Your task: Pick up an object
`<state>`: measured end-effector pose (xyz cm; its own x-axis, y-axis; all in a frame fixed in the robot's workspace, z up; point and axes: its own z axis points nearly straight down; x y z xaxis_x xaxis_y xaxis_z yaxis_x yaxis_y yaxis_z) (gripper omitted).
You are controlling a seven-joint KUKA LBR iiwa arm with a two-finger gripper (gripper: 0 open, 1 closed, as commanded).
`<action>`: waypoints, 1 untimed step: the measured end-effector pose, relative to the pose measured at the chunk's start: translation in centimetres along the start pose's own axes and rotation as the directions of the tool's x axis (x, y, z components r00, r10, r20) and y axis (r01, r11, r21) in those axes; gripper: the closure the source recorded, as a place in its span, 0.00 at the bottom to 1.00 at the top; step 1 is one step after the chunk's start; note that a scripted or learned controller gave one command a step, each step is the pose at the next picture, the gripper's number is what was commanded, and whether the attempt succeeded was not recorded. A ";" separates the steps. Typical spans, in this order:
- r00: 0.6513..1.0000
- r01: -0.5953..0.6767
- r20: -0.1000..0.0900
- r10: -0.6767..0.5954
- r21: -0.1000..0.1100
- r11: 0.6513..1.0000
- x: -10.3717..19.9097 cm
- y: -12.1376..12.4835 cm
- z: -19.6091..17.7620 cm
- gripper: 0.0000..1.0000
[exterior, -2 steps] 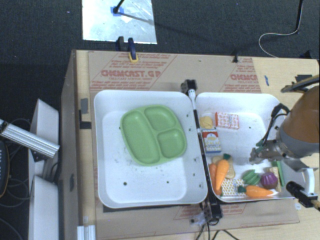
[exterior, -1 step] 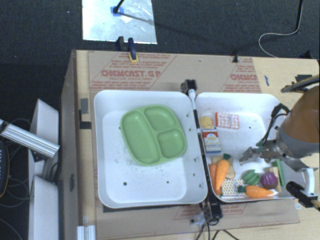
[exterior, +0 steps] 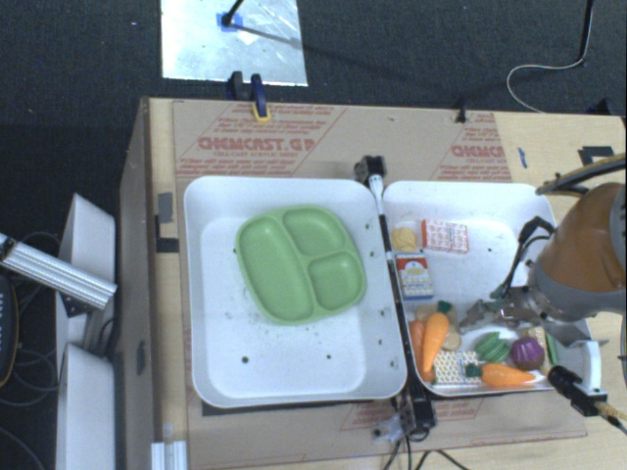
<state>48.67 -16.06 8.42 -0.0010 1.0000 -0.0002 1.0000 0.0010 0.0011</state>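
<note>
The right bin (exterior: 490,204) holds several small toy foods. A yellow round piece (exterior: 404,235) and a red-and-white packet (exterior: 445,235) lie near its far side, with a small carton (exterior: 415,275) just below them. Two orange carrots (exterior: 432,333) lie by the bin's left wall. Along the near wall sit a patterned piece (exterior: 449,365), a green vegetable (exterior: 493,347), a purple one (exterior: 527,351) and another carrot (exterior: 507,375). My gripper (exterior: 487,311) hangs low over the bin's near right part, just above the green and purple pieces. I see nothing held in it.
The left bin (exterior: 220,360) bears a green divided plate (exterior: 299,262). The arm's orange band (exterior: 593,238) and grey wrist cover the right bin's right wall. A cardboard sheet (exterior: 294,140) lies under both bins. Cables run at the far right.
</note>
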 end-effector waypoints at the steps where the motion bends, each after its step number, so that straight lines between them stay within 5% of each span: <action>1: 1.000 0.000 -0.001 0.000 -0.002 1.000 0.0 0.1 -1.1 1.00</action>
<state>48.78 -16.05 9.50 -0.0015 1.0000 0.0007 1.0000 0.0014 0.0035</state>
